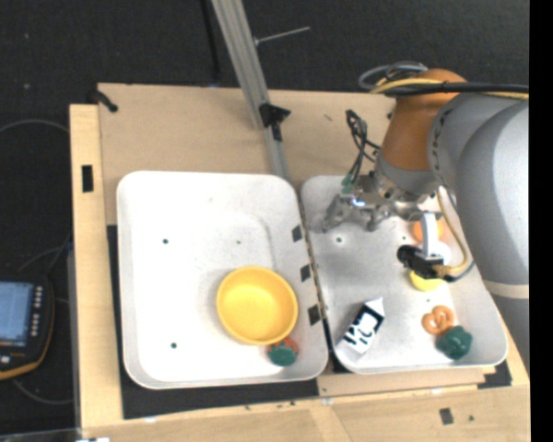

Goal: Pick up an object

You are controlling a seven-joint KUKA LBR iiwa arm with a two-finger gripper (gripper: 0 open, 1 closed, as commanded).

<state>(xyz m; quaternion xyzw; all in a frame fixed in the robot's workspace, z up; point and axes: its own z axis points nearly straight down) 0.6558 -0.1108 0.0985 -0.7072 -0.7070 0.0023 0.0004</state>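
Arm (498, 191) is reaching in from the right, orange band (410, 141) showing above the wrist. Gripper (341, 212) is hanging over the far left corner of the right bin (373, 270), close to the wall shared with the left bin (184, 247), with bare white floor lying under it. Can't tell how wide the pincer is standing; it's blurring into the wrist hardware at this angle. Candidate objects are all sitting well apart from it. In the right bin, a white-and-black box (362, 325) is lying tilted near the front left corner. An orange ring-like piece (438, 319) is sitting at the front right, with a dark green lump (456, 343) touching or just beside it on the near side. In the left bin, a yellow bowl (256, 305) is sitting mouth up toward the front right. A small green piece (283, 354) with a bit of orange on it is resting just beside the bowl's near rim, by the bin's front wall. Both bins are sitting side by side on the tan bench (166, 127). A metal rail (240, 53) is slanting down from the top toward the gap between the bins. A handheld pendant (9, 325) with a lit blue screen is lying off the bench at the left edge.
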